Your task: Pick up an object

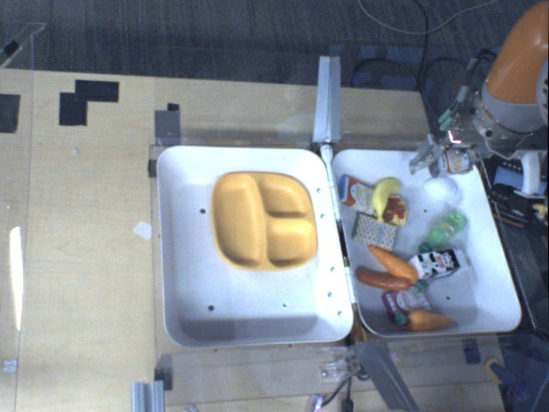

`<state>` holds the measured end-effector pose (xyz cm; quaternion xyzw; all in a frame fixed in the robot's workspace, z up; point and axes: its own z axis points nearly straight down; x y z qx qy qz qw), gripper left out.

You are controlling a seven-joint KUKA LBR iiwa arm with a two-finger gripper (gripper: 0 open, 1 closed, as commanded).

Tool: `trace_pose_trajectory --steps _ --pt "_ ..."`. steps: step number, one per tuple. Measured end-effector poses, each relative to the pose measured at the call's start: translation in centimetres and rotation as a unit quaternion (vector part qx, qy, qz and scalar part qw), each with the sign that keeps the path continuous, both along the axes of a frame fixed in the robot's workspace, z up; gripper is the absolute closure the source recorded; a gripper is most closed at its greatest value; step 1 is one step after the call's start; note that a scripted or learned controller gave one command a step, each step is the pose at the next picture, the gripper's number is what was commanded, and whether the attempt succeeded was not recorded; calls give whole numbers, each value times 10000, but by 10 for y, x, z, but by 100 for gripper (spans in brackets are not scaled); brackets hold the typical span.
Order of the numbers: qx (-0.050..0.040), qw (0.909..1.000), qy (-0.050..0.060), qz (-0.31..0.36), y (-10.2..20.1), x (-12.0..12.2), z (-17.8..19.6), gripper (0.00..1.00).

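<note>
- Arm (515, 67) comes in from right; claw (446, 157) sits over the far right corner of the right bin (506, 303), above the clutter. Can't tell if it's spread or pressed together; too small and blurred. Nothing seen in it.
- Step, by my read: approach / pre-grasp, nothing picked yet.
- Candidates all in right bin: banana (388, 189) w/ a packet (353, 190) near the divider, orange carrot-like toy (394, 263) mid-bin, another orange piece (428, 320) at near edge, green item (449, 226) and a black-and-white carton (437, 263) toward the right.
- Left bin (176, 230) holds just a yellow divided tray (262, 217), well apart from the claw.
- Next move prob calls for: shift over one item (green item is nearest), drop straight down, close on it, lift.
- Risk: things lie close together around the carrot, so a neighbour may get nudged or a grasp may slip.
</note>
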<state>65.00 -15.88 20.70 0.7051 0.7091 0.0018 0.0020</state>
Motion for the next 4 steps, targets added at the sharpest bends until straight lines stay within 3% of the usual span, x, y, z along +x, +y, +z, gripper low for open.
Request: trace_pose_trajectory --steps 1,2,3,4 --pt "2 9998 -19 -216 29 -62 -100 0" --pt "1 10000 -12 97 62 4 -119 0" --pt "-2 9999 -35 124 63 6 -107 100" --pt "1 10000 -17 -53 105 20 13 100"
